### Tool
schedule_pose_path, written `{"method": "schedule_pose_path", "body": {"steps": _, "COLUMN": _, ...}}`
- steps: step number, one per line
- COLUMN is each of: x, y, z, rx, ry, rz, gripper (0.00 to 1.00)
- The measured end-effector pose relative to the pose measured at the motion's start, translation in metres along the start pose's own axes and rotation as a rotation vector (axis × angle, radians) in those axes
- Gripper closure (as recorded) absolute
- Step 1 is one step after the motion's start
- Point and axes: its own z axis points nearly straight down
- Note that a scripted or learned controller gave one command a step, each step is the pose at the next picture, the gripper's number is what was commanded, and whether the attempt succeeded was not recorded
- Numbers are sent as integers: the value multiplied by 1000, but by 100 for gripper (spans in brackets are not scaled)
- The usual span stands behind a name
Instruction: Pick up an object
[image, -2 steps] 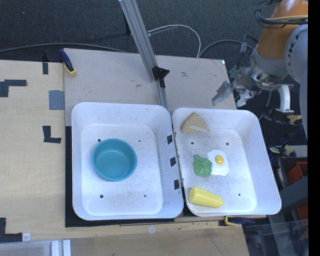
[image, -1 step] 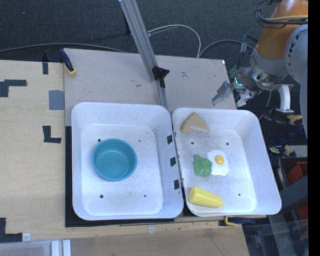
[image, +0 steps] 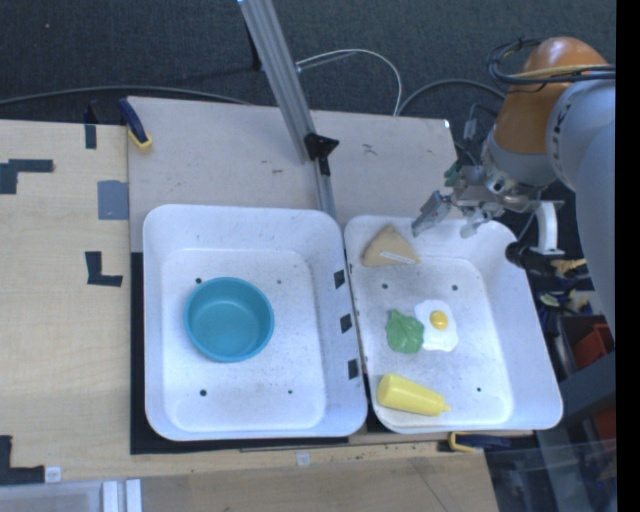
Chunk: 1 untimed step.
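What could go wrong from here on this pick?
1. The gripper hovers open over the right bin's back rim; a straight descent could hit the rim instead of a target.
2. The cheese wedge leans against the bin wall, so the fingers may push it, not close around it.
3. The fried egg touches the green piece and lies flat, likely a poor grasp.
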Motion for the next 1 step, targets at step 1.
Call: {"method": "schedule_pose_path", "body": {"steps": 1, "x": 1, "y": -2, "z": 65, "rx": 0, "ry": 0, "rz": -1, "gripper": 0}}
